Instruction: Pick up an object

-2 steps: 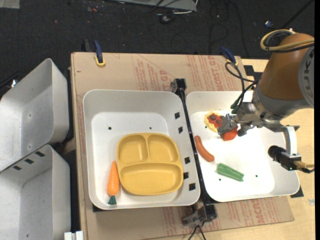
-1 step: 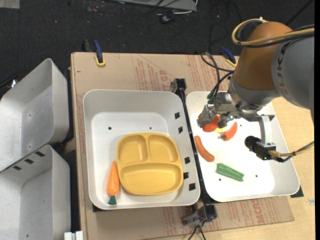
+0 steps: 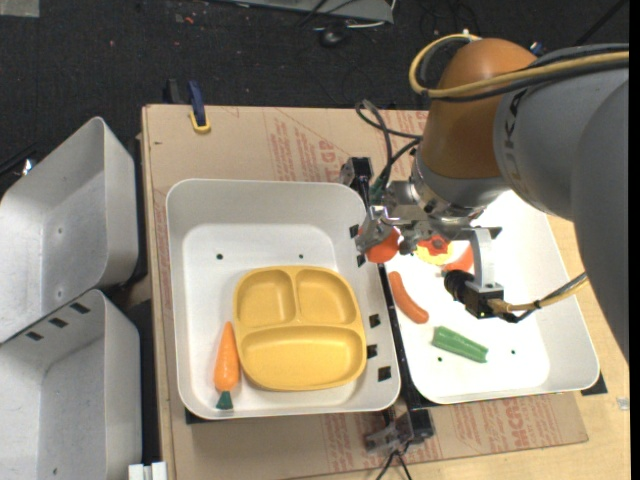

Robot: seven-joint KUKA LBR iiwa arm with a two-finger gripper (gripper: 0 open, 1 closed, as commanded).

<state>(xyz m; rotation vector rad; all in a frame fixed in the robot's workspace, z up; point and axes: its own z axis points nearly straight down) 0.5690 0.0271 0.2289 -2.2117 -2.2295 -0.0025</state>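
Candidate targets sit in the right bin [image 3: 560, 368]; an orange-red sausage-shaped piece [image 3: 408, 297] lies just below the gripper [image 3: 400, 240], slanted, near the bin's left wall; a green pod-shaped piece [image 3: 460, 345] lies further below and a bit to the right, apart from the sausage; small red and yellow bits [image 3: 440, 251] show right beside the gripper, partly hidden by the wrist, cannot tell what they are; a red-orange blob [image 3: 381, 251] sits at the gripper's lower left, touching or just under it, cannot tell whether it is gripped or lying in the bin.

Gripper state: cannot tell; the wrist body and cabling block the view from above.

Step, judged: arm is low over the upper-left corner of the right bin, so this looks like the descend/grasp stage, no clear lift yet; no item visibly held.

Next move calls for: close on whatever is under the tool, then raise straight up clear of the divider between the bins; risk is clipping the bin wall close on the gripper's left.

Further out, left of the gripper: left bin [image 3: 190, 268] with a yellow divided tray [image 3: 300, 328]; a carrot [image 3: 227, 360] rests against the tray's left edge.
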